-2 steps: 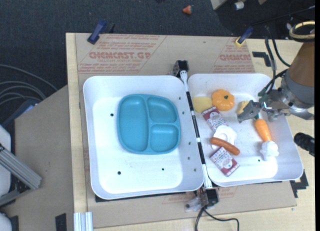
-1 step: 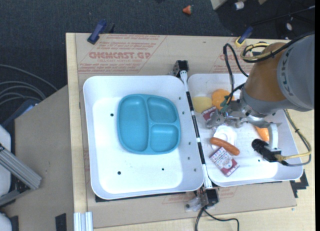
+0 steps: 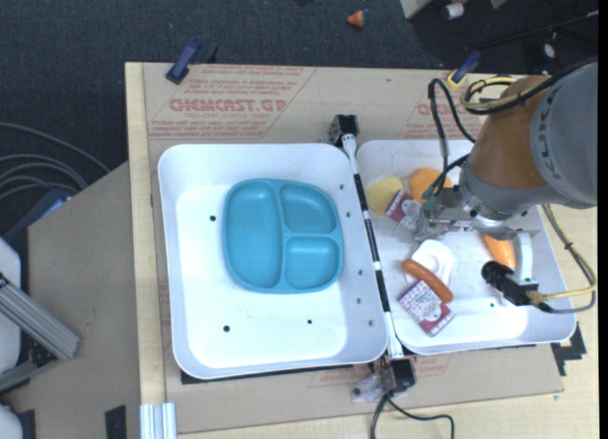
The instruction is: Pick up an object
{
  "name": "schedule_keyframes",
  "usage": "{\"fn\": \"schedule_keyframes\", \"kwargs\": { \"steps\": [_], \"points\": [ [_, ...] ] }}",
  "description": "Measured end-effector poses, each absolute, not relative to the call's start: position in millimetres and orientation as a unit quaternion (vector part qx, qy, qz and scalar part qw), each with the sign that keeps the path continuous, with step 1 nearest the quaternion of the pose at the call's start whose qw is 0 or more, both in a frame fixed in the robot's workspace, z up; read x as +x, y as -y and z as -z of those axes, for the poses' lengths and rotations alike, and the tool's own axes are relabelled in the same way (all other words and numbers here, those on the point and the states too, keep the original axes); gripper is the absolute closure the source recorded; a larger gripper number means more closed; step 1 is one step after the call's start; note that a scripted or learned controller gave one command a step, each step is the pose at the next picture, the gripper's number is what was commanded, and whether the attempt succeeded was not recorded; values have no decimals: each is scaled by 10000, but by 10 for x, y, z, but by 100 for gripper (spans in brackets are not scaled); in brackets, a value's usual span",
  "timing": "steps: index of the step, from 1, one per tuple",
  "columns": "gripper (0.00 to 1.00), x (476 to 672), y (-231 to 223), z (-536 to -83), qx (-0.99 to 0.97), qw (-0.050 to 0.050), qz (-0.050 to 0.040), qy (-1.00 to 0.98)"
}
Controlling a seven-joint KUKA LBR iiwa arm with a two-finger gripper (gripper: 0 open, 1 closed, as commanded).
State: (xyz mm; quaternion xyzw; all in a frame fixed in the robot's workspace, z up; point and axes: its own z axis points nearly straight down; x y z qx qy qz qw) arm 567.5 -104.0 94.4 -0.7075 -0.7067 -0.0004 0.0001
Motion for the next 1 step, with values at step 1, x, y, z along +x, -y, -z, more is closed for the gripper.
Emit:
{"fn": "schedule_keyframes", "kwargs": {
  "steps": [1],
  "points": [
    [0, 5674, 1040, -943, -7074, 2, 3, 7068]
  ]
}}
